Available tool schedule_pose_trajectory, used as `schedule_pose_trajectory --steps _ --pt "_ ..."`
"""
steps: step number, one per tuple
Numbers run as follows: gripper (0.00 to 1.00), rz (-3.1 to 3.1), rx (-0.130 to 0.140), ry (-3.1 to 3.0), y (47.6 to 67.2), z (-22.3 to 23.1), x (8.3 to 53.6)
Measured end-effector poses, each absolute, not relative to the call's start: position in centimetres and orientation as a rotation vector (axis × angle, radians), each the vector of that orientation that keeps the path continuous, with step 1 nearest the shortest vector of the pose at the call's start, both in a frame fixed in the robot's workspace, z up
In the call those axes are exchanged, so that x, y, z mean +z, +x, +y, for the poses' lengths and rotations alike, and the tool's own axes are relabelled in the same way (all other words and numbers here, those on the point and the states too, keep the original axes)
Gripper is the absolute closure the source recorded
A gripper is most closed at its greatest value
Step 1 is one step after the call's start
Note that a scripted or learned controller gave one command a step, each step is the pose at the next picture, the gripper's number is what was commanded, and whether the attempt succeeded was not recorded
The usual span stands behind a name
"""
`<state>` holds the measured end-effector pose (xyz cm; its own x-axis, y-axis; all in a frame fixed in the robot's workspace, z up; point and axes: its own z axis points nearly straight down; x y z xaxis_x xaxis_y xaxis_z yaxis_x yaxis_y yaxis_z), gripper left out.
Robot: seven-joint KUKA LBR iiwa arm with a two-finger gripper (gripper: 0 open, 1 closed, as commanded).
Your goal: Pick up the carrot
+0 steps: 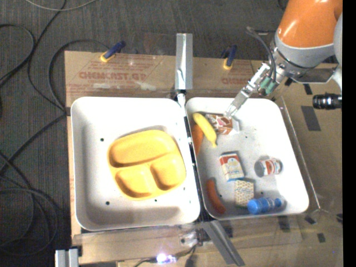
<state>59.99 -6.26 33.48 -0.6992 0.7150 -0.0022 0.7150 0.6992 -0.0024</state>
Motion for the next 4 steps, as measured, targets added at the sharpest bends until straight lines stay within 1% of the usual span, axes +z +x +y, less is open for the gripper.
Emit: schedule_pose_trajectory --steps 1,2,3,4 --pt "0.0 2.946 -0.001 1.101 56.0 0.8 26.1" --pt "0.0 2.901 -0.003 1.221 52.3 14.1 11.8" --pt "0.0 2.554 -0.011 1.832 51.6 9.3 18.0" --pt "0.0 2.795 0.027 1.381 49.3 13.2 9.8"
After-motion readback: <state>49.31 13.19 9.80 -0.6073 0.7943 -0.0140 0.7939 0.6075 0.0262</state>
